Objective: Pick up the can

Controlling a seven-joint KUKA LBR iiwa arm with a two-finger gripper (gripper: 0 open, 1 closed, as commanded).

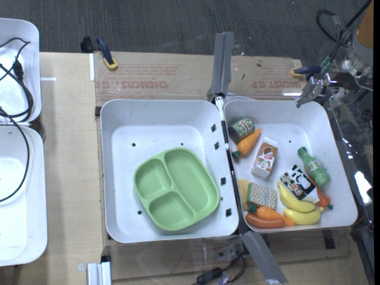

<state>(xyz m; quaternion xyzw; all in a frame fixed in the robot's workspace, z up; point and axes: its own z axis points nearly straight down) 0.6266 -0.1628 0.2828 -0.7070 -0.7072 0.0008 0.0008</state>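
We've got the tool (311, 91) parked over the right bin's (332, 136) far corner, can't tell its grip; the can (243, 127) sits well left of it.

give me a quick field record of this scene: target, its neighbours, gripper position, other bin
target: can, lying at the far left of the right bin
nearest neighbour: carrot, just in front of the can
other items: milk carton, green bottle, bananas
gripper: above the right bin's far rim, apart from the can
left bin: holds a green divided plate
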